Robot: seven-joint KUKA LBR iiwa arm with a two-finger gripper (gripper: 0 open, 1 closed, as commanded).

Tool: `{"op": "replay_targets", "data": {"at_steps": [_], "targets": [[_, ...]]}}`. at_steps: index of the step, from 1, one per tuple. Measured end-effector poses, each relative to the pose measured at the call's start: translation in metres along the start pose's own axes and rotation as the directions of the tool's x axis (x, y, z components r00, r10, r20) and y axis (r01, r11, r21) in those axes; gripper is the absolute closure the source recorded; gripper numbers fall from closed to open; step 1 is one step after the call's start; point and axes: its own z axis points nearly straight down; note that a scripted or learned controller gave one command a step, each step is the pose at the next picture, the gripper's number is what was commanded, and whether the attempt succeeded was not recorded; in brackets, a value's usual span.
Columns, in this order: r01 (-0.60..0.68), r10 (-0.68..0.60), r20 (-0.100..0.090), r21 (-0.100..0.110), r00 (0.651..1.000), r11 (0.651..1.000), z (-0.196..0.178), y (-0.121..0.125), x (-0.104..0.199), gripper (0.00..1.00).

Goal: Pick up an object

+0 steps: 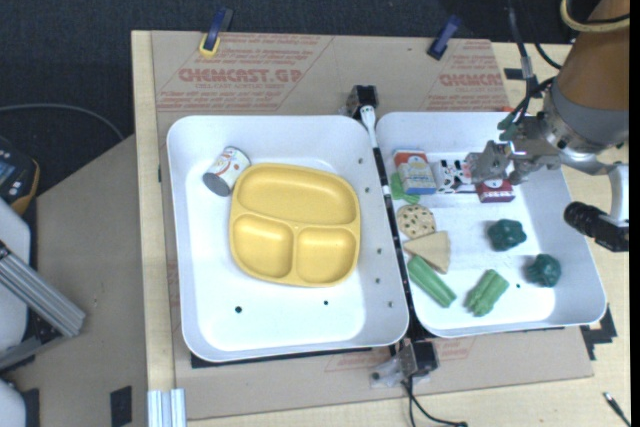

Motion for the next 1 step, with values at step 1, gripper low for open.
{"op": "replay_targets", "data": {"at_steps": [1], "targets": [[0.004,-0.004,-0.002,0.004,1.000,1.000,0.0085,0.0390,0.0332,1.00]]}}
